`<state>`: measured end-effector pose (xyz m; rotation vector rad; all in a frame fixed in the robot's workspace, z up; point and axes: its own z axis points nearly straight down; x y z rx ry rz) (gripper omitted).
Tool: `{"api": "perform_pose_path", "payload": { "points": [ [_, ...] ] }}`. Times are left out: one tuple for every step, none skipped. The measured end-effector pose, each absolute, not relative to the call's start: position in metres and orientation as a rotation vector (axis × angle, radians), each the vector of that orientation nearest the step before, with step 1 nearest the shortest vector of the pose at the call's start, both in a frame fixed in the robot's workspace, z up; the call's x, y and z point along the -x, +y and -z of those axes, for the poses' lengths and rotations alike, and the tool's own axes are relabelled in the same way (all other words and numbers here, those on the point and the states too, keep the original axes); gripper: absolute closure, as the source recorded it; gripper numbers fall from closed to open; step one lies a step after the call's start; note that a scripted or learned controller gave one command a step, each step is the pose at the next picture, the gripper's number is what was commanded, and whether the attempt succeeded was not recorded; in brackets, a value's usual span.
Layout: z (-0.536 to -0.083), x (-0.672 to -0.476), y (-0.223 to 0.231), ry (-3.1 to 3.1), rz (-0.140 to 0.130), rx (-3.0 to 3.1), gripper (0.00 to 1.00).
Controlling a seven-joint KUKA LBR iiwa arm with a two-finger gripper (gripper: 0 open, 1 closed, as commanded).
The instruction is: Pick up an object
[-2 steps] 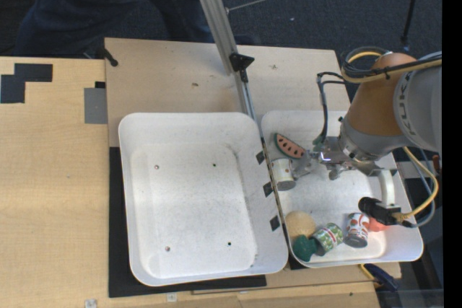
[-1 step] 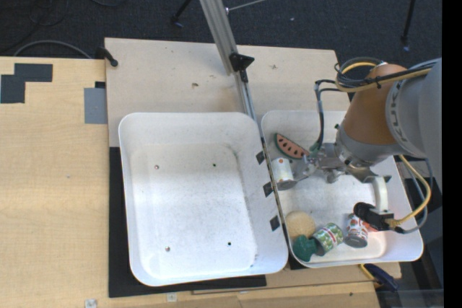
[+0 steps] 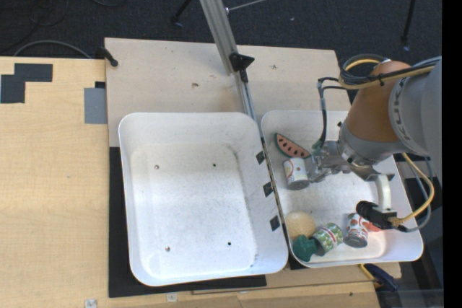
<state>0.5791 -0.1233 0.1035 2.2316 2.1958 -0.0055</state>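
The right bin holds several small objects. A watermelon slice lies near its far left side. Just below it is a small white can. My gripper is low in the bin, directly right of that can and close against it. Whether the can is held cannot be made out. Along the near side sit a pale yellow ball, a dark green toy, a green-labelled can and a red-and-white can.
The left bin sits beside the right one, with black clips along their shared wall. An aluminium post rises from the board behind the bins. The grey arm and its cables hang over the right bin's right half.
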Motion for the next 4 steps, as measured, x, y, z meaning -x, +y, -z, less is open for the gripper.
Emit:
{"api": "perform_pose_path", "payload": {
  "points": [
    [-0.166,-0.583,-0.123,2.213,-0.003,-2.227,1.0],
    [-0.229,-0.586,-0.127,2.219,-0.004,-2.218,1.0],
    [-0.282,-0.587,-0.129,2.22,-0.003,-2.219,1.0],
    [-0.263,-0.582,-0.078,2.228,0.003,-2.222,1.0]
  ]
}}
